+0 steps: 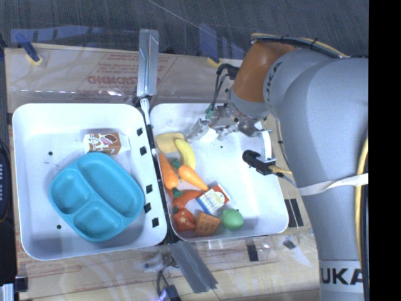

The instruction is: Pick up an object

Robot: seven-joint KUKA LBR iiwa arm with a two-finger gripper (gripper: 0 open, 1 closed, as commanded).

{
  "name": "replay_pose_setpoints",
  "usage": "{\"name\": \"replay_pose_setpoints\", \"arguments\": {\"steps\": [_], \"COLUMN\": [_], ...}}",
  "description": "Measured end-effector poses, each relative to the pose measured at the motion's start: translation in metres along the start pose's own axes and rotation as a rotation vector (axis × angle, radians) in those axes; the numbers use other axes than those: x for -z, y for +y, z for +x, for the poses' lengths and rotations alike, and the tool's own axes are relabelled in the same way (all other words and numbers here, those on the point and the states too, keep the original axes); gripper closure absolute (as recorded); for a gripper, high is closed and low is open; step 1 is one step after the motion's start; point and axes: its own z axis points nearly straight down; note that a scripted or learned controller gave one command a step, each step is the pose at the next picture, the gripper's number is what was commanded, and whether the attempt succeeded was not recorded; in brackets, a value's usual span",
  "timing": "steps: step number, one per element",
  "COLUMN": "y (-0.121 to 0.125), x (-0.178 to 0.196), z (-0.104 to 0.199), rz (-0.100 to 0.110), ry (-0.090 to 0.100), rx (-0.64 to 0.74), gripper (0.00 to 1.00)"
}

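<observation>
Arm [313,124] is coming in from the right and covering the right bin's [263,193] far-right corner and most of its right rim. The right bin's bare floor is sitting in its middle and right part, between the gripper and the toy pile, so that is the open room; the left wall is crowded. Left bin [37,143] is carrying a blue divided plate [97,195], tilted on the diagonal and taking up most of the lower floor, with bare strips showing along the left and top walls. A small brown-and-white carton [103,142] is lying just above the plate, near the top wall. A grey divider bar [148,68] is sitting between the two bins at their top edge. In the right bin, toys are bunching along the left wall and bottom-left corner: banana [182,149] at the top, two carrots [191,176] below it, then a small juice-box toy [212,200], a red strawberry-like piece [183,219], a brown waffle-like piece [207,224] and a green lime [232,218] by the bottom wall. Gripper [202,129] is hanging over the bin's upper part, just right of the banana, nothing visibly between its fingers. Can't tell if the jaws are spread or pressed together; they're too small and cluttered with cabling.
</observation>
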Motion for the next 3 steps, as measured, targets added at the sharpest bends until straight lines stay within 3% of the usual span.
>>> {"name": "replay_pose_setpoints", "arguments": {"steps": [1, 2, 3], "y": [0.007, -0.084, -0.084], "x": [0.037, 0.001, 0.011], "z": [0.067, 0.075, 0.074], "rz": [-0.008, -0.004, -0.004], "ry": [0.000, 0.000, -0.001], "rx": [-0.005, 0.177, 0.181], "gripper": [0.00, 0.00, 1.00]}}
